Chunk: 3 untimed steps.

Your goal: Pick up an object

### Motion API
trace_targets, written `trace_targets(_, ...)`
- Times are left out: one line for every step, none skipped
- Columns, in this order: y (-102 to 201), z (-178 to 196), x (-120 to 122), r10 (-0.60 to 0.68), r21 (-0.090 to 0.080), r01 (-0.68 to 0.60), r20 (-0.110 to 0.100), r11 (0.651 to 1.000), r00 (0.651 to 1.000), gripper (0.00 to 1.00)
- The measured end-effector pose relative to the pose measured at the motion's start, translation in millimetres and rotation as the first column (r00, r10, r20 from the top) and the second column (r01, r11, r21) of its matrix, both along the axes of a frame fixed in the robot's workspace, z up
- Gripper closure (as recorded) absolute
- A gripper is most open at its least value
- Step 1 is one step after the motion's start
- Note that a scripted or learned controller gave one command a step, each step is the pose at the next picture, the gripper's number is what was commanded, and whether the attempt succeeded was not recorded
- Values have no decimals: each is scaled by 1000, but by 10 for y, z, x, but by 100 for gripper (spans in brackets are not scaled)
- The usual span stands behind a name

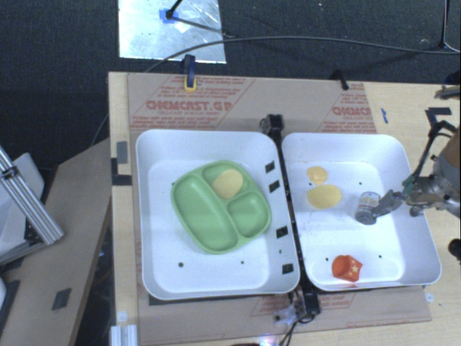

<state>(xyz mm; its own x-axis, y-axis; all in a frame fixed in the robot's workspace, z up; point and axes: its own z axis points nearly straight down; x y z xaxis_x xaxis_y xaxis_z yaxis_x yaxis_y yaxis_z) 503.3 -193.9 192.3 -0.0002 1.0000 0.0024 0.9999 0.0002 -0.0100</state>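
**Ana:** Where the arm came in from the right, the gripper (376, 209) sat low over the right bin (392, 153), at a small silvery can-like object (367, 207). Whether its fingers were open or closed I could not tell; they blurred into the object, and I could not say if anything was held.

**Ben:** Was the arm itself clear?

**Ana:** Hardly. It was cut off at the frame's right side, and the wrist area was a muddle of grey parts and cables.

**Ben:** And the rest of that bin?

**Ana:** Just left of the silvery object lay a pale yellow lump (324, 196), with a smaller yellow piece (317, 174) near it toward the back wall. An orange-red object (347, 267) lay well apart, near the front wall. What they were exactly was hard to make out.

**Ben:** The left bin?

**Ana:** The left bin (166, 150) held a green divided plate (220, 206), lying flat, with a yellow rounded thing (228, 184) in its rear compartment. Both bins rested side by side on a cardboard sheet (238, 99) printed with red lettering, itself on the bench (119, 121). A small blue and yellow clamp (189, 73) stood at the sheet's far edge.
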Motion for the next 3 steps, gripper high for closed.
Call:
trace_targets(3,54,31,4,-3,-4,11,1000,1000,0)
trace_targets(-70,-469,101,1,-2,-1,7,1000,1000,0)
trace_targets(33,-962,68,1,0,-1,7,1000,1000,0)
